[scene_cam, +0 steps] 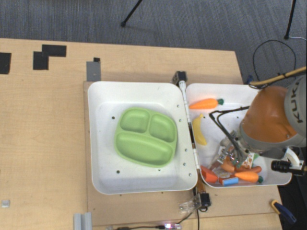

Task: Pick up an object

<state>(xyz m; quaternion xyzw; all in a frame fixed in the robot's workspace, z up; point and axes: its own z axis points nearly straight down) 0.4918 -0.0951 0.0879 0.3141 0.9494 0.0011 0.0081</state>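
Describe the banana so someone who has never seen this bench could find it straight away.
Start at the right bin, the one the arm reaches into. Along its left wall, just below the carrot that lies across the top, sits the banana, running lengthwise down the bin. It is the one yellow piece, lying apart from the orange and red clutter under the gripper.

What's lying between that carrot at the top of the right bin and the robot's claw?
In the camera view, a banana lies between the carrot and the gripper, on white bin floor.
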